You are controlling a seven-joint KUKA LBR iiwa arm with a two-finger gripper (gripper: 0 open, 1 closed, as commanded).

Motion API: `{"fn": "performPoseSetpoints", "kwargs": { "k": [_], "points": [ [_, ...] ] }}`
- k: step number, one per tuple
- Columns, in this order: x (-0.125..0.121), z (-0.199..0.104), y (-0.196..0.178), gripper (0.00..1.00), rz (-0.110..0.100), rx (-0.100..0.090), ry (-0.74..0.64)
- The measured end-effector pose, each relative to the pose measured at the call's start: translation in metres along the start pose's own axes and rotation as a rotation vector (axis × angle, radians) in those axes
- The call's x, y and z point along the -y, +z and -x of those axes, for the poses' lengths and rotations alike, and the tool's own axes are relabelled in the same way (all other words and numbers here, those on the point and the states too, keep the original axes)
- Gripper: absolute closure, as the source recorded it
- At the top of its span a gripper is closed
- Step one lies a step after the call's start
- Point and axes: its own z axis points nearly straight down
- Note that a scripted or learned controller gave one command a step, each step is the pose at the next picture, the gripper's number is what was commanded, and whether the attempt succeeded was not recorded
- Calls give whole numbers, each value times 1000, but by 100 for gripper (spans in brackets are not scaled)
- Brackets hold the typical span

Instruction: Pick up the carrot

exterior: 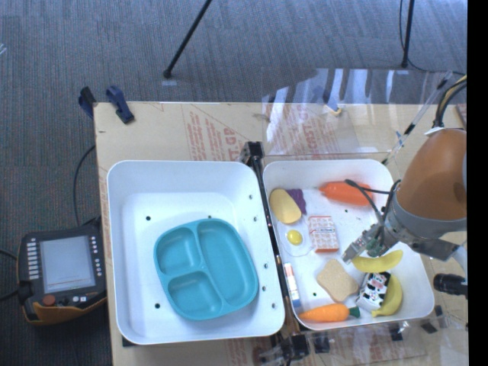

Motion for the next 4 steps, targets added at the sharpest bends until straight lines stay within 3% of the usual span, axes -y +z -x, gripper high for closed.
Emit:
{"fn": "performPoseSetpoints", "kwargs": {
  "k": [1, 2, 3, 4],
  "points": [
    [1, 1, 1, 0, -2, 0, 2],
    [-44, 24, 57, 0, -4, -2, 138],
    [-44, 25, 47, 100, -3, -2, 139],
    [-44, 25, 47, 0, -3, -2, 140]
  ]
}}
